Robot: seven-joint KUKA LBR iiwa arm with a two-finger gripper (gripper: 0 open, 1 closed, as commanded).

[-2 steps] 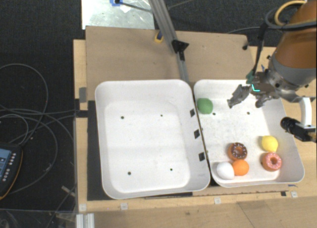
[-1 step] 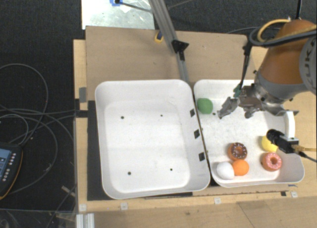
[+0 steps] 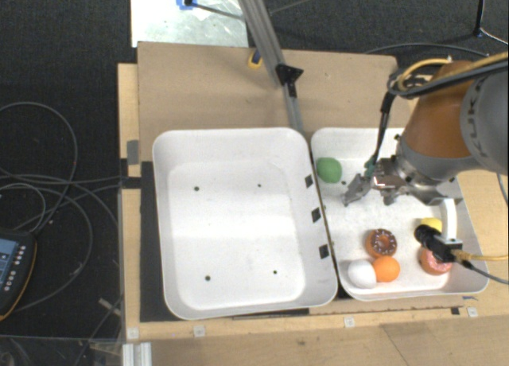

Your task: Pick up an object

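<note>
The right bin (image 3: pixel 338 146) holds several small objects. A green ball (image 3: pixel 328 169) lies near its upper left corner. A brown-red doughnut-shaped piece (image 3: pixel 381 241) sits lower down, with an orange ball (image 3: pixel 387 269) and a white ball (image 3: pixel 362 274) touching just below it. By the right wall are a yellow piece (image 3: pixel 431 225) and a pinkish-red round piece (image 3: pixel 434 262). My gripper (image 3: pixel 358 189) hangs over the middle of the right bin, just right of and below the green ball and above the doughnut piece. I see nothing held in it.
The left bin (image 3: pixel 171 157) lies beside the right one, joined by black clips (image 3: pixel 316 214). A grey pole (image 3: pixel 262 30) slants across the bench behind the bins. Cables run along the arm (image 3: pixel 445 130) and over the right bin's right edge.
</note>
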